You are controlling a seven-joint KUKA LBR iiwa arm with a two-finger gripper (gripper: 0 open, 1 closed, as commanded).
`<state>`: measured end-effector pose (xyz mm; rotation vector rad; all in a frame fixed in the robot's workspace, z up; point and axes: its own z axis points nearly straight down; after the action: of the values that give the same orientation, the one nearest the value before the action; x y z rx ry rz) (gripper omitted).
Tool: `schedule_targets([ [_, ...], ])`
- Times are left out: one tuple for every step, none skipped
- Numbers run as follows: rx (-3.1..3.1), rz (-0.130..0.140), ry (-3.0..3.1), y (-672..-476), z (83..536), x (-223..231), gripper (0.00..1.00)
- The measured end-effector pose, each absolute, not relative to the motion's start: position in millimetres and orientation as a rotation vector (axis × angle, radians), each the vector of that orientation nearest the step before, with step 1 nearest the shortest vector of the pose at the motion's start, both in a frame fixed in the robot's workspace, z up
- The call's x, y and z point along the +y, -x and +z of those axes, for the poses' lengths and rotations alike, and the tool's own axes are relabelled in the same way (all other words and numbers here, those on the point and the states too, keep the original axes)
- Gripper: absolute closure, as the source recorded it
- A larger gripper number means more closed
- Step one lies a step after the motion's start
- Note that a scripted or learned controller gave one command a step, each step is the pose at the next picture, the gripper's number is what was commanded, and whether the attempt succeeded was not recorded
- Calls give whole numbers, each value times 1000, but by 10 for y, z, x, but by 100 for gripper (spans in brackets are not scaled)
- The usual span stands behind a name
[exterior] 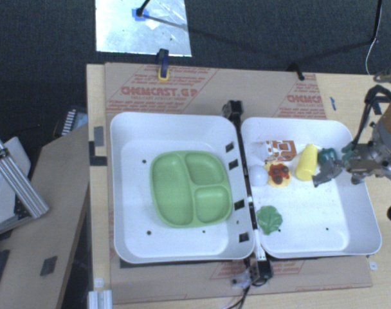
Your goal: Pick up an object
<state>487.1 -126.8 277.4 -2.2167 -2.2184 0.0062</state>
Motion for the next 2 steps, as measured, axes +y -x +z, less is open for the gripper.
schedule_targets([
  [-2226, -2, 2219, -4886, 2816, -1265, 0],
  [-2222, 1, 2219, -4884, 2234, -1179, 0],
])
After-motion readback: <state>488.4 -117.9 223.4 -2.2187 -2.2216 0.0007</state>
